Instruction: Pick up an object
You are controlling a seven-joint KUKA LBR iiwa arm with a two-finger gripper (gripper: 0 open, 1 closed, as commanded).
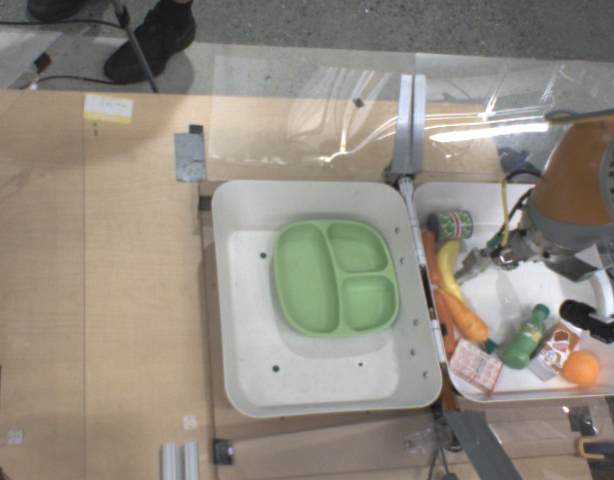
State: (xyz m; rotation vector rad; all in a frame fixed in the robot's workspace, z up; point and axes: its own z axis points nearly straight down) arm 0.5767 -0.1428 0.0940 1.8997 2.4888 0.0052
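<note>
Fingers point(484, 259) low in the right bin point(517, 393), too small and dark to tell whether spread or clenched; nothing seen between them. Just left of them a banana point(446, 268), lying along the bin's left wall, with a small green can point(451, 224) above it near the top corner. Below the banana a carrot point(461, 314), slanting down toward a pink-and-white packet point(476, 368). Further right a green bottle point(525, 336) on its side, a red-and-white packet point(555, 348) beside it, and an orange point(582, 368) at the lower right. Behind the fingers, grey arm with orange band point(582, 173). In the left bin point(237, 368), a green divided plate point(337, 276). Both bins on the wooden desk point(87, 268).
</note>
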